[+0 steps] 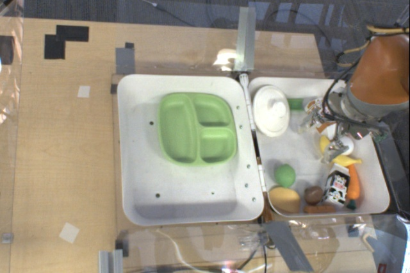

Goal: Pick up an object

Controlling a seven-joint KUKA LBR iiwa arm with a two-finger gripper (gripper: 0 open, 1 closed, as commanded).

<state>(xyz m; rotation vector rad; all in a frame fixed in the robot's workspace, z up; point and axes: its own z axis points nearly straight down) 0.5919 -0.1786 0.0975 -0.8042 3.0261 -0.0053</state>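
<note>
- The arm (383,70) reaches in from the right and hangs over the right bin (382,201), its orange band above the bin's upper right part.
- The gripper (325,132) points down and leftward, with metal fingers (312,115) spread apart; nothing sits between them.
- A banana (339,153) lies just under the gripper. Only part of it is visible, so its long axis is hard to judge; the yellow runs roughly from upper left to lower right.
- A carrot (354,182) lies just below the banana, long axis near vertical in the view, tilted slightly, its narrow end toward the bin's near wall.
- A small black-and-white box (337,188) stands just left of the carrot, touching it.
- A brown ball (313,193) and a brown sausage (318,208) sit at the near wall; the sausage lies left to right.
- A yellow potato (286,198) lies in the near left corner, with a green ball (285,174) just above it.
- A white lid (271,110) rests at the bin's upper left, with a green piece (295,104) just beside it on the right.
- The left bin (138,201) holds a green tray (195,128) with compartments.
</note>
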